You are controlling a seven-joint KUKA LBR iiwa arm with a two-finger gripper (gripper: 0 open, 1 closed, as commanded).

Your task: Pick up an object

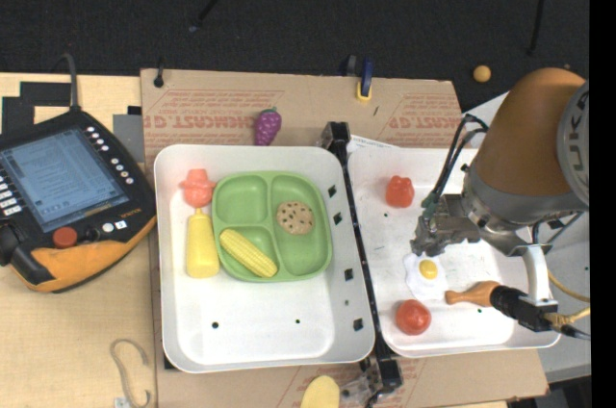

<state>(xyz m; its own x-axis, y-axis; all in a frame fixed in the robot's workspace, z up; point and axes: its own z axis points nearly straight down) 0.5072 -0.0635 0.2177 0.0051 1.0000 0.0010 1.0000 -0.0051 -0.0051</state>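
Observation:
In the right bin (pixel 462 161) lie a red pepper (pixel 399 192), a fried egg (pixel 425 273), a red tomato (pixel 414 317) and a brown drumstick (pixel 472 294). My gripper (pixel 430 239) hangs low over this bin, just above the far edge of the fried egg and a little right of the pepper. The grey and orange arm covers the bin's right part. In the left bin (pixel 250 339) a green divided plate (pixel 272 225) holds a cookie (pixel 295 217) and a corn cob (pixel 248 252). Beside the plate lie a yellow bottle (pixel 200 244) and a pink-red toy (pixel 196 188).
A teach pendant (pixel 63 194) rests on the bench at the left. Purple grapes (pixel 268 125) sit on the cardboard behind the left bin. A yellow object (pixel 320 392) lies in front of the bins. A clamp (pixel 365 84) grips the cardboard's back edge.

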